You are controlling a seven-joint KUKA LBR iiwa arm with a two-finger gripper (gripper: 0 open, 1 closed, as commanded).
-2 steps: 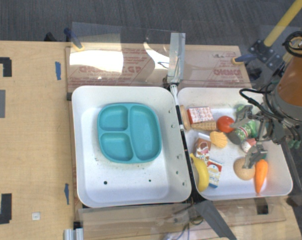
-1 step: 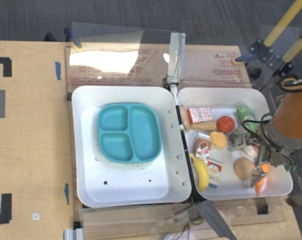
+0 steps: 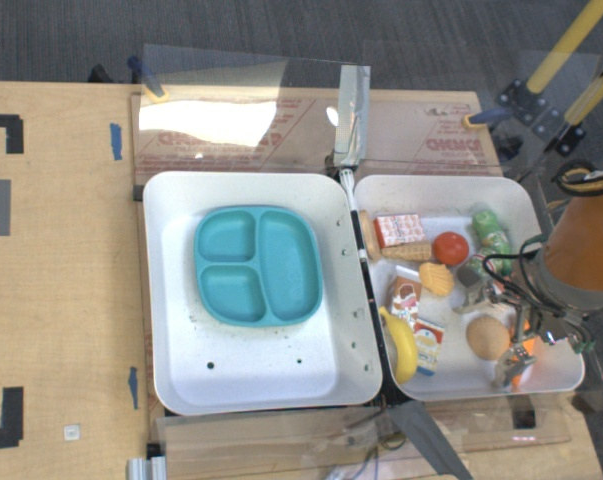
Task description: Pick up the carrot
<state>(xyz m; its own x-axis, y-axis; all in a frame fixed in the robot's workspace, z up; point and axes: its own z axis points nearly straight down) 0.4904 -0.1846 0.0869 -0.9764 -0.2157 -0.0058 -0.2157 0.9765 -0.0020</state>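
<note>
**Reaching low for the carrot**

Wooden worktop (image 3: 61,268) is carrying both bins. End effector (image 3: 514,360) is dipping into the right bin's (image 3: 451,190) near-right corner, apparently meeting the carrot (image 3: 522,352) there; whether it's clenched or released, I cannot tell.

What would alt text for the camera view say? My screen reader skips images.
The gripper reaches down to a small orange carrot at the right bin's near-right corner, among toy foods. A teal divided plate sits in the left bin.
</note>
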